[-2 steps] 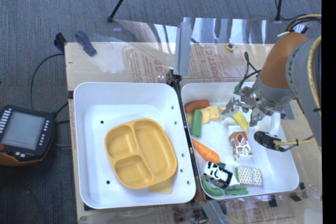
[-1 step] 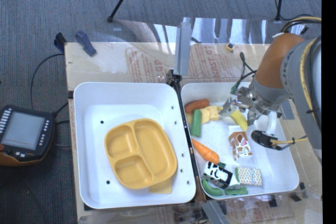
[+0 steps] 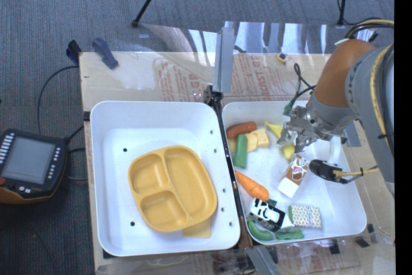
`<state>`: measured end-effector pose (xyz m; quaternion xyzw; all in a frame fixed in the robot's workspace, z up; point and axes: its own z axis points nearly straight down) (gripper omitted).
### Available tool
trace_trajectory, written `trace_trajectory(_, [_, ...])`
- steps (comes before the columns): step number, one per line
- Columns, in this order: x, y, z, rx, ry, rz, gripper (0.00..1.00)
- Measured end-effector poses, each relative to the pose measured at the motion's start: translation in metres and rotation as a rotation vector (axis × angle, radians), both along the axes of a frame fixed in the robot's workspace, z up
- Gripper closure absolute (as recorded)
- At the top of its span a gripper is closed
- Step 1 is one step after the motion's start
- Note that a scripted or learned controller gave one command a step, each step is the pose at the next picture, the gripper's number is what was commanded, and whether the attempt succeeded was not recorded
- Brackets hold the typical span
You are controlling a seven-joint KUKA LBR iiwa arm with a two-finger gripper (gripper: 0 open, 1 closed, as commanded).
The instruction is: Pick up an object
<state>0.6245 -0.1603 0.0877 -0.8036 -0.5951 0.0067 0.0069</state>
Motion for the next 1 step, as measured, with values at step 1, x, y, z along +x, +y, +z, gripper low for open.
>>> trace_trajectory(1, [0.0218, 0.0880, 0.1003, -0.001, -0.020, -0.002, 1.00])
